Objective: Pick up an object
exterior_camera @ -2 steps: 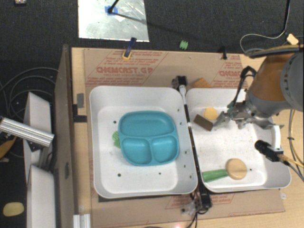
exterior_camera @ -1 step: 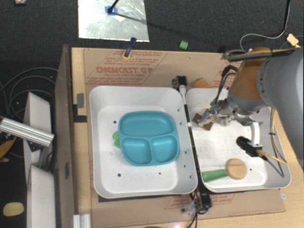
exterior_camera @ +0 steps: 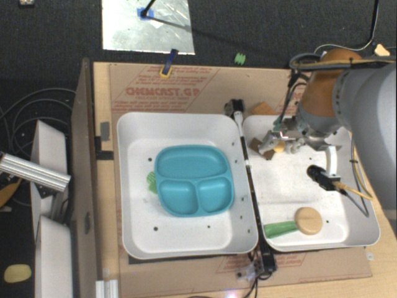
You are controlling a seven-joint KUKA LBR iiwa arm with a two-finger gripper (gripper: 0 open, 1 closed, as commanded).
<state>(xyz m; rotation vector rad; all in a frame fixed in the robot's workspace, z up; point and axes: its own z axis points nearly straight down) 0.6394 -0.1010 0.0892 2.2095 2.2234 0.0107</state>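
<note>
The claw (exterior_camera: 273, 144) hangs low over the upper left corner of the right bin (exterior_camera: 291, 188); from this slant I cannot tell whether it is released or clenched. A small brown bit (exterior_camera: 268, 154) shows just beneath it, too small to name, and it is unclear whether it is gripped. Near the right bin's lower edge lies a tan round disc (exterior_camera: 308, 220), with a green piece (exterior_camera: 280, 229) touching its left side. Both are well apart from the claw, with bare floor between. Left of the right bin, the left bin (exterior_camera: 136, 141) holds a blue divided tray (exterior_camera: 193, 180), and a green scrap (exterior_camera: 151, 180) peeks from under the tray's left edge. Above the right bin, a tan block (exterior_camera: 262, 108) rests on the cardboard (exterior_camera: 186, 85).
</note>
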